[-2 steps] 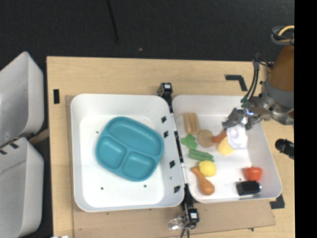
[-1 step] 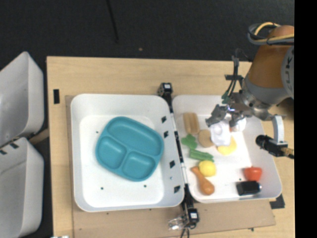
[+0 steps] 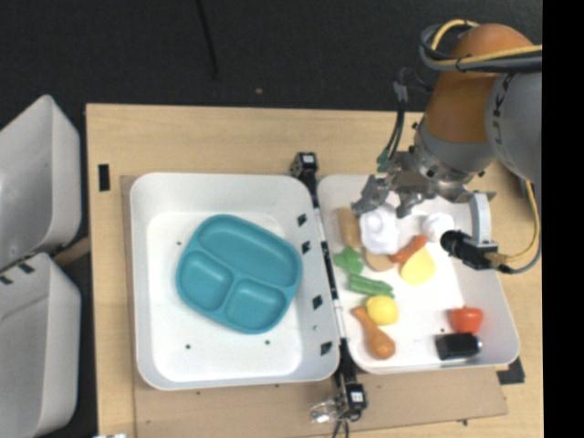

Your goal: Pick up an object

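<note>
Currently no legible labels: two white bins (image 3: 146,245), one teal tray (image 3: 239,274) in the left bin, gripper (image 3: 383,210) over the toy food (image 3: 381,310), jaw state indeterminate.

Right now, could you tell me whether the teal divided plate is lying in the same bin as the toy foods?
No, the teal divided plate lies in the left bin, while the toy foods lie in the right bin.

No legible txt, labels, nos. or signs on anything in view.
</note>
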